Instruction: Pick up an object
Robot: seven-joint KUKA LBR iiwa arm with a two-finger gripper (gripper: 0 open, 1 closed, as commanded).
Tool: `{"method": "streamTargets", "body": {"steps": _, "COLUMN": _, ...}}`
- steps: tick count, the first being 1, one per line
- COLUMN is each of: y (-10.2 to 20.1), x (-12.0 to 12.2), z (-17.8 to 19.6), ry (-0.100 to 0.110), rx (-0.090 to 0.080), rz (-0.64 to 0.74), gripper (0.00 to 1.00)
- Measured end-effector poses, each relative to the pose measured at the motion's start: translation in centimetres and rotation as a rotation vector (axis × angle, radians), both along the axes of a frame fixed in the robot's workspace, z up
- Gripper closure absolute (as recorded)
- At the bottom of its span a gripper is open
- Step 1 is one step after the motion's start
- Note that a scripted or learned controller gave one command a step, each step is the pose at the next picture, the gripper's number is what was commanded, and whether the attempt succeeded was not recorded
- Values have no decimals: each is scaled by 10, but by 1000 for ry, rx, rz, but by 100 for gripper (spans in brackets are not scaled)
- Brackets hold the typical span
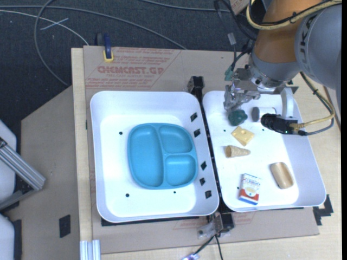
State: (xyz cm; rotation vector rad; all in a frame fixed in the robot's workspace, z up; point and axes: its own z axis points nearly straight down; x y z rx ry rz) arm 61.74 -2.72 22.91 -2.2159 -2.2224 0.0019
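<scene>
The claw (236, 106) sits atop a dark teal object (237, 116), grip state indiscernible, its axis unclear.

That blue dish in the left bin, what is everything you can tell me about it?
The blue plate is a rounded-square divided dish, light blue and plastic-looking with a smooth sheen. Raised ridges split it into three compartments: one long section on its left side and two smaller ones on its right. It lies flat, right side up, slightly rotated, near the middle of the left bin, resting on the white floor. It holds nothing, and nothing else touches it.
</scene>
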Motion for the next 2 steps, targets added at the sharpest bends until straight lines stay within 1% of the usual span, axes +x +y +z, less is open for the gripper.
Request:
{"method": "streamTargets", "body": {"steps": 1, "y": 62, "x": -5, "z": 2, "ry": -1, "rx": 1, "rz": 2, "gripper": 100}}
{"method": "streamTargets", "body": {"steps": 2, "y": 113, "x": -9, "z": -9, "ry": 0, "rx": -1, "rz": 0, "gripper": 100}}
